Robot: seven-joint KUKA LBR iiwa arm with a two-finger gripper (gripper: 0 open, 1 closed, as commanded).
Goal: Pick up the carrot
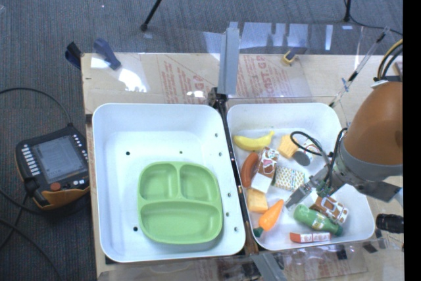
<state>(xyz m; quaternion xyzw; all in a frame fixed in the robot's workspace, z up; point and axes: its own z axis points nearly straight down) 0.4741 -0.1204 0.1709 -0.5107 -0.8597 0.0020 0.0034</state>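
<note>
Fig.: two white bins side by side on counter (pixel 158 76), seen from above at a slant. L bin (pixel 112 141) holds a green divided plate (pixel 179 203). R bin (pixel 329 116) holds the food items: carrot (pixel 271 214) lies near the front-left, tilted, green top toward the front edge, just beside a yellow-orange block (pixel 257 199). Behind it: reddish sausage (pixel 248 168), banana (pixel 254 140), small cartons (pixel 266 164). Green bottle (pixel 316 218) lies front-right. Arm enters from the right w/ orange band (pixel 378 128); gripper (pixel 304 193) hangs low over the bin's middle, near the carrot but apart from it. Fingers spread apart, nothing between them.
</note>
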